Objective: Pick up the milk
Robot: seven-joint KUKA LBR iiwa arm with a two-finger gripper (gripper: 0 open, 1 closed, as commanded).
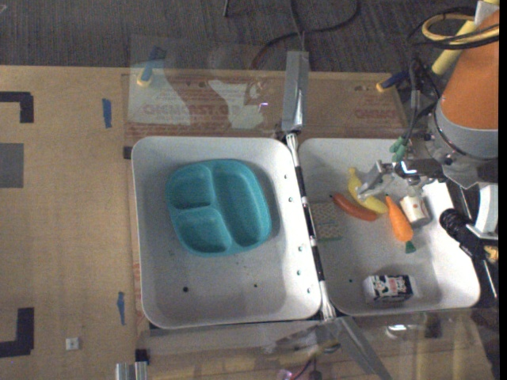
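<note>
White-and-black small milk carton point(389, 286) lies on its side near the right white bin's point(455, 287) front edge. Metal two-finger gripper point(372, 182) hovers well apart over the yellow banana point(360, 191), jaws spread, nothing between them; risk: grabbing fruit instead.

I see the milk point(389, 286), a small white carton with dark markings, lying on its side near the front edge of the right bin point(451, 291).

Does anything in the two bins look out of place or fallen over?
The milk lies on its side near the right bin's front edge. The pincer hovers over the banana, not the milk.
</note>
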